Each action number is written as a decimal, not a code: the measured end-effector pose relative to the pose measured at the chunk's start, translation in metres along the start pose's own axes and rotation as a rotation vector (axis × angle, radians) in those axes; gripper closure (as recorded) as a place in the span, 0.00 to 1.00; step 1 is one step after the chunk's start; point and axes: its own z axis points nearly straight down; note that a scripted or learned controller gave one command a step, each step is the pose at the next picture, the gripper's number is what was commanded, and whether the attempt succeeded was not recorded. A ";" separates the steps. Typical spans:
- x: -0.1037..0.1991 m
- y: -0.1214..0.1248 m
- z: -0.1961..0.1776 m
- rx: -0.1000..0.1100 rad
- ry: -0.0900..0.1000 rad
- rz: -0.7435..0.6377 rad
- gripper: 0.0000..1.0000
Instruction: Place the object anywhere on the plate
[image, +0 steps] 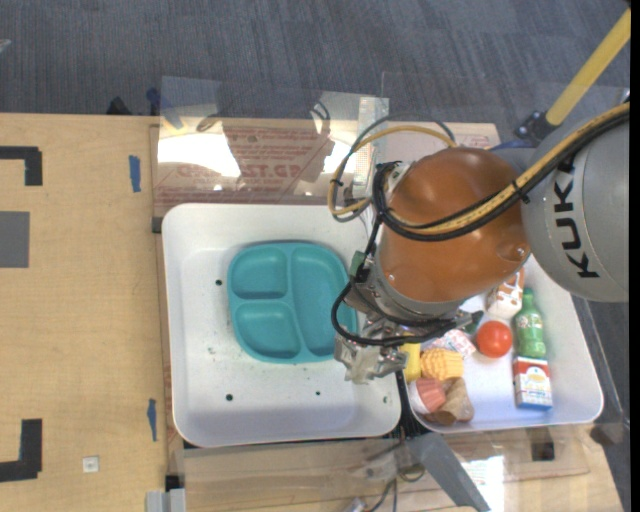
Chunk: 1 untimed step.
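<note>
Teal divided plate (285, 300): three compartments, lying flat in left white bin (190, 330), right edge under arm. Object: cannot tell which.

Relative to the plate (285, 300): inside the left bin (190, 330), with the gripper (362, 362) just off its right edge; further right, in the right bin (580, 390), tomato (493, 339), bottle (529, 332), carton (533, 384).

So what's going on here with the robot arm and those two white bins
A grey KUKA arm reaches in from the right, with its pincer low over the left bin, beside the right edge of the teal divided plate. Whether it holds anything cannot be told. The right bin has toy food: a tomato, a green bottle, a small carton and other pieces.
</note>
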 end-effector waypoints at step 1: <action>-0.001 0.000 -0.001 0.002 -0.002 -0.001 0.00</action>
